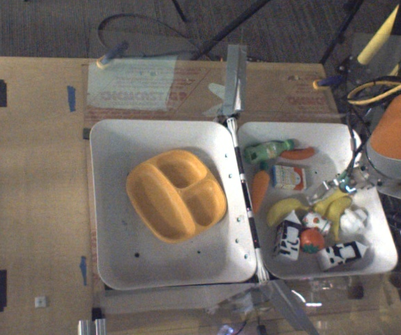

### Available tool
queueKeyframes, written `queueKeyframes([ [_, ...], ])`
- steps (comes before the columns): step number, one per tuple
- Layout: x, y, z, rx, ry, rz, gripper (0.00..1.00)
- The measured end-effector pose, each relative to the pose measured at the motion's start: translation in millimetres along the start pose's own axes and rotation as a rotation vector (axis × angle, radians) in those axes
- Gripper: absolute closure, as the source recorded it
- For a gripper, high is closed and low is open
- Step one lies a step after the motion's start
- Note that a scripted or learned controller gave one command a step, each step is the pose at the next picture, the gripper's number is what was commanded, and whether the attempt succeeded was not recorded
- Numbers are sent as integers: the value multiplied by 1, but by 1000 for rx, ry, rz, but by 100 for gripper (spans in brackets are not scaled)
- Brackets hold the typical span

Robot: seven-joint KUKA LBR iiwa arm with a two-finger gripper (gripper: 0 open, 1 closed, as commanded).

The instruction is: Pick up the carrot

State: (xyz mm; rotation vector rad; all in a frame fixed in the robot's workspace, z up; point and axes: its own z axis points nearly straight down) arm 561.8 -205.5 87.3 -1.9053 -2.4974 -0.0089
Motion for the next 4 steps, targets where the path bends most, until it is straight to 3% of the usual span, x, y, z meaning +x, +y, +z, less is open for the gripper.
queueKeyframes([
  [1,0,1,-11,-5,-1,1,100],
  [2,51,4,-100,1,-5,212,100],
  [3,84,67,-124,1,-6,387,100],
  [4,80,76,-47,7,-3,215,100],
])
